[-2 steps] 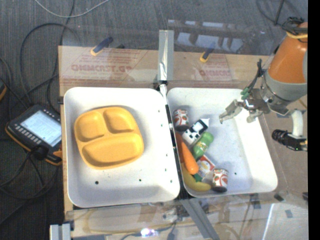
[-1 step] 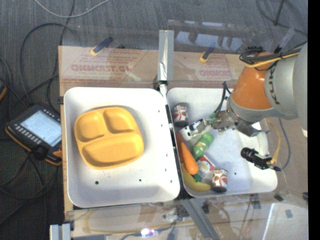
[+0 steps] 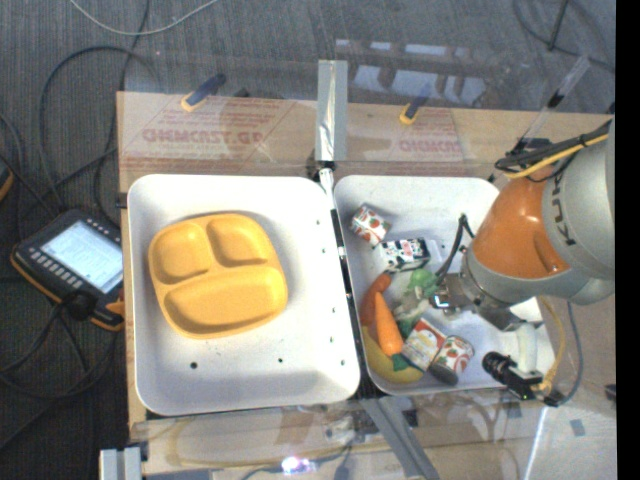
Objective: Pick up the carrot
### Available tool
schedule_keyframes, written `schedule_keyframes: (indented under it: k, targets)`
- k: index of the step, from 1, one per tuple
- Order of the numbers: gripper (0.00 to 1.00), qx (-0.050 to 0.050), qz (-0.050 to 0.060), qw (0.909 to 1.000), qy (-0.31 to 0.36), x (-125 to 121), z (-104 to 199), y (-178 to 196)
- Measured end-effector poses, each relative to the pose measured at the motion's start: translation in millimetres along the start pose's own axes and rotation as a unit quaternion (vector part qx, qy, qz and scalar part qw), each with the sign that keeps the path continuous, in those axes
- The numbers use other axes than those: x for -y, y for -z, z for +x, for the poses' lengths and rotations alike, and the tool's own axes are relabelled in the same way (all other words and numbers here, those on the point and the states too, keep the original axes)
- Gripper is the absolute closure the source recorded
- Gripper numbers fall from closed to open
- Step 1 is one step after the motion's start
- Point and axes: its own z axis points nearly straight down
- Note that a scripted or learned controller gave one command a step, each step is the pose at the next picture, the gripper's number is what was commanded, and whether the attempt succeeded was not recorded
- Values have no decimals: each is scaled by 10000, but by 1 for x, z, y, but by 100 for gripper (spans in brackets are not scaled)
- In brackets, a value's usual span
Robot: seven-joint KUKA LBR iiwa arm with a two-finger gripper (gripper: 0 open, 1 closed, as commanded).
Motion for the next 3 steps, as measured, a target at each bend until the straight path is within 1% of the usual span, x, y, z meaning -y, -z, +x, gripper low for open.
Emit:
schedule_keyframes:
  k: [1,2,3]
  targets:
    - [0,11,-21,9974,-716,12,17,0]
    - [0,-3,108,9949,-1000,16,50,93]
    - [0,13,77,9916,-1291,17,31,5]
